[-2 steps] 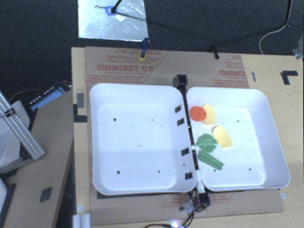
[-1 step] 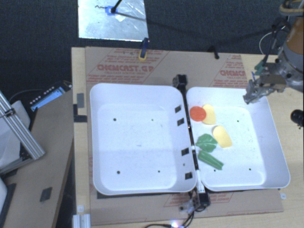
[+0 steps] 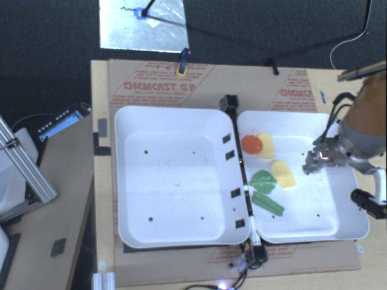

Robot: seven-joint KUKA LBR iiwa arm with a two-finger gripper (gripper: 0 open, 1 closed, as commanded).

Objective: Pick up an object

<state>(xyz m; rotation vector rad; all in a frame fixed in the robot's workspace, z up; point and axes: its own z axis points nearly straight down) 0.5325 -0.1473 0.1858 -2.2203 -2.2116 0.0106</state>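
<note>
My pincer (image 3: 313, 163) hangs over the right-hand bin (image 3: 344, 222), out near its right side; from this slant I cannot tell how it is set, and nothing shows in it. All the pieces lie to its left: a yellow block (image 3: 283, 174) nearest, a green leaf-shaped piece (image 3: 262, 180) beyond that, a long green piece (image 3: 268, 203) below-left, and an orange ball (image 3: 251, 144) touching a second yellow piece (image 3: 266, 145) up-left. The left-hand bin (image 3: 175, 177) sits farther left still
</note>
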